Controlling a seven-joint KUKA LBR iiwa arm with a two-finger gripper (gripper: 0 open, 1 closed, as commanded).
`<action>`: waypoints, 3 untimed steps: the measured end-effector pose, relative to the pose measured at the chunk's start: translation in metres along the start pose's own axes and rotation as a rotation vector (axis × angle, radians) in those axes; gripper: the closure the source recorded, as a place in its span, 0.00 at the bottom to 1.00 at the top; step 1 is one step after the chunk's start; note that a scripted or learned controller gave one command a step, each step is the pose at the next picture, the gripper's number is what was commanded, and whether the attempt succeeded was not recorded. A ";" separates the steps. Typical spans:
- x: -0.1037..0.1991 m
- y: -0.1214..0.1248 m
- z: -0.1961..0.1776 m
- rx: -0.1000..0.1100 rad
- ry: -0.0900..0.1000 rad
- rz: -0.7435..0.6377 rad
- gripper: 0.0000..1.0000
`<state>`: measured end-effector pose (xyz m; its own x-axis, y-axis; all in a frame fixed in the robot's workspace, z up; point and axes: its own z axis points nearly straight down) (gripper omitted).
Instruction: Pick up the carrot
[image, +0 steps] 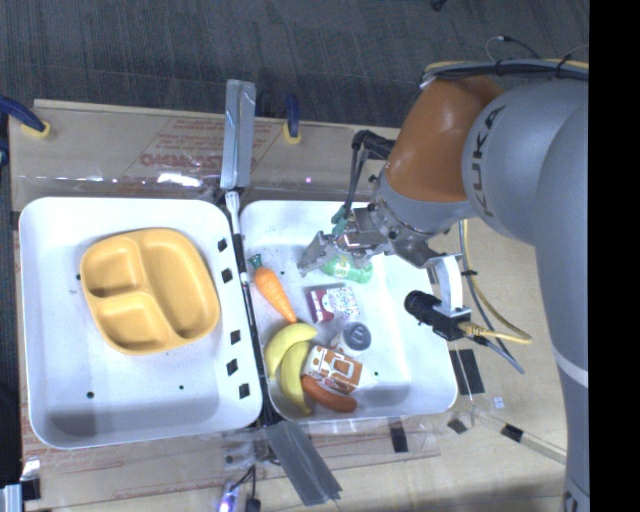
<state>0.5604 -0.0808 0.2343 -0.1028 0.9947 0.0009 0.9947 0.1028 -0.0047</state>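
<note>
Here carrot (273, 291) lies diagonal, green top upper-left.

We see glossy white plastic bins (60, 400), a smooth matt yellow plastic plate (150, 290) and a matt orange carrot (273, 290).

two bins sit side by side: the left bin (40, 300) holds a divided plate (148, 290) near its middle. in the right bin (425, 385), the carrot (272, 290) lies by the left wall; at its 5 o'clock lie the bananas (283, 362), at its 3 o'clock a packet (332, 301), and at its 1 o'clock the gripper (322, 250)
</note>
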 end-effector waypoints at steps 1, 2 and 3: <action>0.032 0.002 0.044 0.001 0.000 -0.189 0.00; 0.025 0.032 0.042 -0.004 -0.002 -0.296 0.00; 0.076 0.006 0.043 -0.001 -0.001 -0.343 0.00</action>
<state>0.5580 -0.0051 0.1914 -0.4315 0.9021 0.0011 0.9021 0.4315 -0.0032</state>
